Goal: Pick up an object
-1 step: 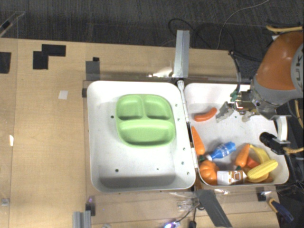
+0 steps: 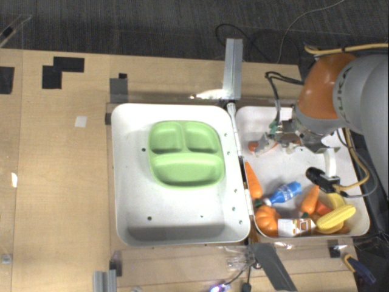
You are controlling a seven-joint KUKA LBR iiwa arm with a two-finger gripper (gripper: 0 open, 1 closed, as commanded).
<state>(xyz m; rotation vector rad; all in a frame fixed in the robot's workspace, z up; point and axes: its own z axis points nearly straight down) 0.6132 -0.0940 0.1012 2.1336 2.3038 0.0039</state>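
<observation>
Several toy foods, among them an orange plastic carrot (image 2: 253, 181) and a yellow plastic banana (image 2: 336, 218), are being left along the right white bin's (image 2: 358, 227) near edge while the gripper (image 2: 267, 143) is being hovered near its far-left corner, a descent onto one object probably being required next.

Divided tray (image 2: 184, 152) in left bin (image 2: 130, 181), toys at right bin's (image 2: 255, 121) near end

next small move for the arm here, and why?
Probably move the gripper toward the near end of the right bin and lower over the blue bottle. The gripper sits over the bin's far end, while the objects cluster at the near end: bottle, carrot, banana. The bottle lies fairly apart from the rest.
</observation>
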